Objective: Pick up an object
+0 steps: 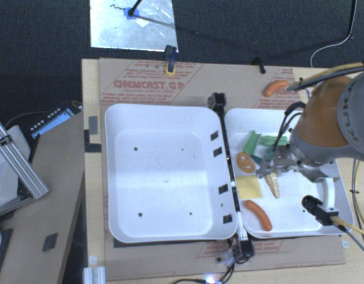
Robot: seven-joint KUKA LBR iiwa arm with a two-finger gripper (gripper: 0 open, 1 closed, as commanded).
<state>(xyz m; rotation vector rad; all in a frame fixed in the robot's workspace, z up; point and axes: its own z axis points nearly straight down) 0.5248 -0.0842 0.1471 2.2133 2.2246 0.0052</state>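
Observation:
My gripper [268, 169] hangs low in the right bin [288, 226], over its middle. Around it lie several toy foods: a green piece [252, 142] at the back, a brown pretzel [245, 162] to the left, a yellow cheese slice [249, 187] just below that, a tan cone [272, 186] under the fingertips, and an orange sausage [259, 214] near the front. Whether the fingers touch the cone or the pretzel is unclear. Nothing is visibly held.
The left bin [164, 170] lies beside the right one, split from it by a black hinge strip [228, 164]. Another orange sausage [276, 88] rests on the cardboard behind the right bin. A blue and yellow clamp [170, 61] stands at the board's back edge.

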